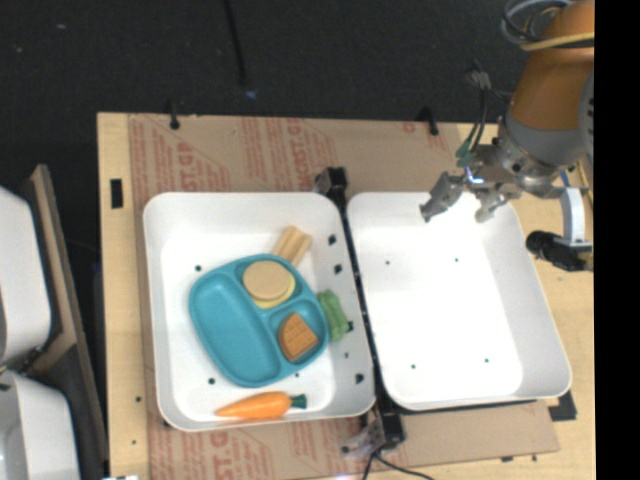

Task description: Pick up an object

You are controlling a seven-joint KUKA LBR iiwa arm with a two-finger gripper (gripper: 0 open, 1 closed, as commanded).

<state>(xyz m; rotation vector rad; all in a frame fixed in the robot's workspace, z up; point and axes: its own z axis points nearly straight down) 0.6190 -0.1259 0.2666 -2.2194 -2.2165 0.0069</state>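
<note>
- Upper right of the frame: gripper (463, 202) hangs over the top edge of the right bin (540, 353), fingers spread apart, nothing between them.
- Arm comes in from the right edge; orange band sits just above the wrist.
- Right bin under the gripper shows bare white floor, so no pick candidate close by.
- All candidates are in the left bin (165, 268), down and to the left of the gripper, across the divider where the two bins meet.
- Nearest by my read: green piece (333, 316), just beside the right edge of the blue tray (222, 323), close to the divider.
- Tan block (293, 243) lies at the tray's upper edge, long axis slanting upper right to lower left; touching the tray or not, can't tell.
- On the tray: round tan disc (270, 281) in the upper compartment, brown waffle-like piece (298, 336) in the lower right one.
- Carrot (262, 405) is farthest, lower edge of the left bin, long axis roughly left-right, green end pointing right.
- Judgement: no grasp started yet. Next move needs a traverse left and down-frame over the divider, then a descent. For the carrot or the block, jaws should close across the long axis.
- Risk: tray items sit low in compartments, so fingers may hit the tray rim.
</note>
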